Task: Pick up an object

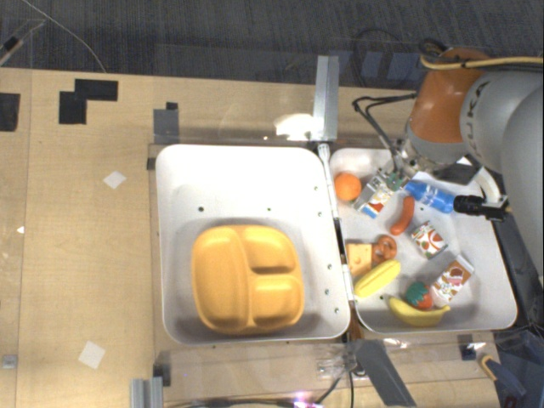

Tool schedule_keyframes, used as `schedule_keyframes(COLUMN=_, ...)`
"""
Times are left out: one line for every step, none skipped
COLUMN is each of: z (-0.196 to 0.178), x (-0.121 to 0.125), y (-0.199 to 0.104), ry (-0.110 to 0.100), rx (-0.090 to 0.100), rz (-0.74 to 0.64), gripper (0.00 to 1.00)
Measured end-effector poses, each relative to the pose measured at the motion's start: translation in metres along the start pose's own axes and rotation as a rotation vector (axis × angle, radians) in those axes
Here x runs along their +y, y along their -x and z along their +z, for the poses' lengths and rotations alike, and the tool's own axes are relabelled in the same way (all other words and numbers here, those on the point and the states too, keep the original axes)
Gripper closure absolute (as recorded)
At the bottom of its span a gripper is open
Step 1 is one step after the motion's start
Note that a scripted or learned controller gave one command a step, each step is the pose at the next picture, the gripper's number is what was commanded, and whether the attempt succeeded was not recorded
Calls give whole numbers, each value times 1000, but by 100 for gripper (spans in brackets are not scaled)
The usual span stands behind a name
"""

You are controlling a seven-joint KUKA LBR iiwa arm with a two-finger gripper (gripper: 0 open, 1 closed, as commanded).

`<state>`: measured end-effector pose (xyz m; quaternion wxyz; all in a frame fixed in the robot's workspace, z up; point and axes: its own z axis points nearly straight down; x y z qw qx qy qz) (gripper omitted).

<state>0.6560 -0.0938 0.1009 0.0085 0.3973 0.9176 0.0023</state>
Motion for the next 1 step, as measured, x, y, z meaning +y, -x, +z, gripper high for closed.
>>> schedule_keyframes(z=-91, x=24, y=-50, ry=2, rx=2, rz=55, gripper=100)
